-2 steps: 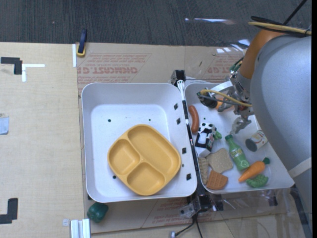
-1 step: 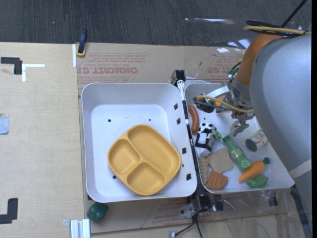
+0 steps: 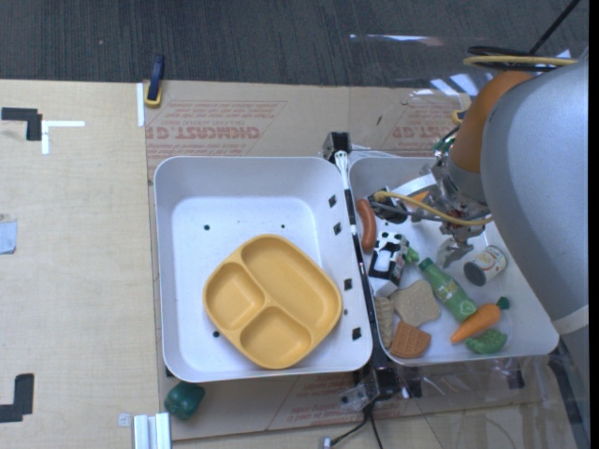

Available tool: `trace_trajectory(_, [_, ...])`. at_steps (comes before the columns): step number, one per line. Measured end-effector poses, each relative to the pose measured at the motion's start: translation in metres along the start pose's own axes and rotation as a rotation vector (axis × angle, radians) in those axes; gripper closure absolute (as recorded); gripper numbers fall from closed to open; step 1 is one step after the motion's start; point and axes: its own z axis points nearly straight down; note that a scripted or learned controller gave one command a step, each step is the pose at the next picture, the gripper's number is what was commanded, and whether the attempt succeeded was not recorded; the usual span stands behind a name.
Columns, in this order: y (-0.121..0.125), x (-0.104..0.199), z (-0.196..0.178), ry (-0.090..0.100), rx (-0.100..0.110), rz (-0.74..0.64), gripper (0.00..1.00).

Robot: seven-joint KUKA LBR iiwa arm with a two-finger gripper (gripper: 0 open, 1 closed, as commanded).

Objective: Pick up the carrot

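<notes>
Grey and bulky, the arm (image 3: 547, 185) covers the right side of the view, its orange band (image 3: 487, 120) above the wrist. We see the gripper (image 3: 459, 249) hanging over the right bin (image 3: 538, 330), near its middle; we cannot tell how its fingers stand.

The left bin (image 3: 178, 251) holds a yellow three-compartment plate (image 3: 271, 299), lying flat toward the near side.

In the right bin, going down in size: a green bottle (image 3: 447, 290) lies slanted just below the gripper; a slice of toy bread (image 3: 416, 304) sits left of it; a round waffle-like piece (image 3: 409, 340) lies at the near edge. The carrot (image 3: 477, 322), orange with a green tip, lies slanted near the bin's near right corner, below and slightly right of the gripper, apart from it, with the bottle's lower end just beside it. A green leafy piece (image 3: 485, 342) touches the carrot's underside. A small can (image 3: 485, 266) lies right of the gripper. A sausage (image 3: 365, 223) lies along the bin's left wall.

Outside the bins, a dark green object (image 3: 185, 398) rests on the cardboard by the left bin's near corner.
</notes>
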Motion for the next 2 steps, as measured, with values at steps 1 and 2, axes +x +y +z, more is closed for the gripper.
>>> trace_trajectory(1, [-0.0001, 0.0, 0.0, 0.0, 0.0, 0.0, 0.0])
trace_trajectory(2, [-0.0001, 0.0001, 0.0, 0.0, 0.0, 0.0, 0.0])
